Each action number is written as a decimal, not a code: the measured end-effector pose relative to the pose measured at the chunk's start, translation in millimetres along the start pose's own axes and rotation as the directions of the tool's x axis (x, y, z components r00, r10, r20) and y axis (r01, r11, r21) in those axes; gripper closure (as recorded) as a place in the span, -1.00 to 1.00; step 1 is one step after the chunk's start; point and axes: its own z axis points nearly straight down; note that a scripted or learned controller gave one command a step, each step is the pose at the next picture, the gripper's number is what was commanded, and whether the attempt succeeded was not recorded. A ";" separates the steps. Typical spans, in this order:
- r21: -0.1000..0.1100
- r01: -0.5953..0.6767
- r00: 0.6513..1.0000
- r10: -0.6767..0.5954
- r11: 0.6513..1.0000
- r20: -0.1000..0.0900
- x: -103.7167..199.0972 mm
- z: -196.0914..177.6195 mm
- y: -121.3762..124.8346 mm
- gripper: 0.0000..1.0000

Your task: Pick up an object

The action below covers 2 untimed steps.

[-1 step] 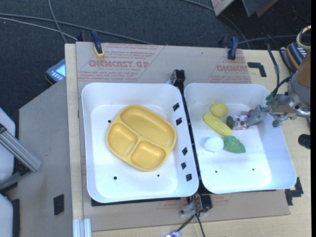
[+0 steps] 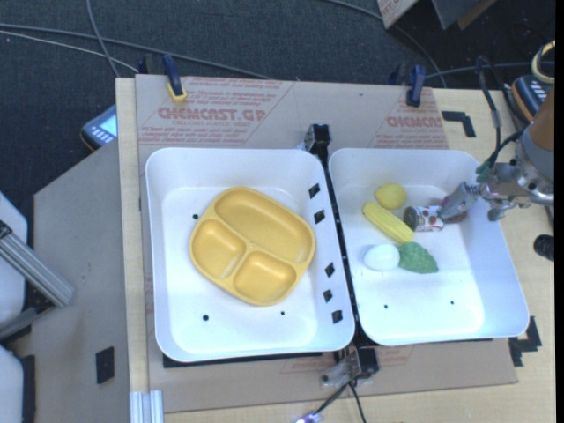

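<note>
The right bin (image 2: 493, 311) holds a small cluster of objects. A yellow lemon-like ball (image 2: 390, 196) lies at the back, with a yellow corn cob (image 2: 388, 223) slanting in front of it. A white egg (image 2: 382, 257) touches a green broccoli piece (image 2: 418, 258). A small red, white and grey item (image 2: 425, 218) lies on its side just right of the corn. My gripper (image 2: 460, 204) reaches in from the right and hangs low, close to the right end of that small item. I see nothing held in it.
The left bin (image 2: 167, 236) holds a yellow divided plate (image 2: 252, 245). A black divider with clips (image 2: 328, 236) runs between the bins. Clamps (image 2: 174, 85) and cables sit along the board's back edge. The front half of the right bin is bare white floor.
</note>
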 end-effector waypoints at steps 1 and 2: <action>0.006 -0.001 1.000 0.001 1.000 -0.002 -7.1 56.2 -7.4 -1.00; 0.005 0.000 1.000 0.000 1.000 -0.002 -6.5 108.9 -7.9 -1.00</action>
